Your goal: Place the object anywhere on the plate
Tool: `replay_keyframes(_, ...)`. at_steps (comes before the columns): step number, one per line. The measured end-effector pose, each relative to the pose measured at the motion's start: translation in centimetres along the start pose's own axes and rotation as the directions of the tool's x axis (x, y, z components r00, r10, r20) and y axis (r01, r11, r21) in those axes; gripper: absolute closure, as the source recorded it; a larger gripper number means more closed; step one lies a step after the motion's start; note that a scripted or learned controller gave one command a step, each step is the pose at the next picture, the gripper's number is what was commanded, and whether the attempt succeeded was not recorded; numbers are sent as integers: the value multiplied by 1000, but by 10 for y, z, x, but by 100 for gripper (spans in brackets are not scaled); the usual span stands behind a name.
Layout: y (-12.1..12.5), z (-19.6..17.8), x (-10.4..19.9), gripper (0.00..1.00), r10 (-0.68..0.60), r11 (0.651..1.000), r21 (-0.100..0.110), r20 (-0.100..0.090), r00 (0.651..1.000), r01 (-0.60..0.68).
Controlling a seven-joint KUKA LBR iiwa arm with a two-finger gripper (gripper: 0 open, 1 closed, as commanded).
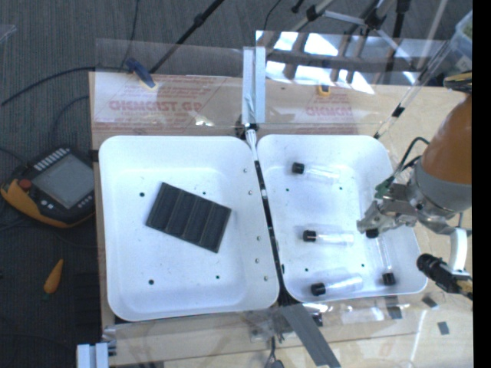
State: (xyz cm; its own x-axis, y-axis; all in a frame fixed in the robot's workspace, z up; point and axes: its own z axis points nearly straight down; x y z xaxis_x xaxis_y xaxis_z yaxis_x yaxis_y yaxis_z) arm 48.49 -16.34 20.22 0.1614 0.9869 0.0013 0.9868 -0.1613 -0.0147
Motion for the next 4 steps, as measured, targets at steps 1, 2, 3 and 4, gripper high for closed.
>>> replay_keyframes(1,-14,-18,100,100,79,997,-9,1,997,-79)
replay_keyframes(2,30,21,194,100,-30,1000,-9,3,1000,30)
replay_keyframes(3,19,19,257,100,-321,947,-7,7,947,321)
replay_keyframes(4,37,25,349,100,-564,825,-7,10,825,565)
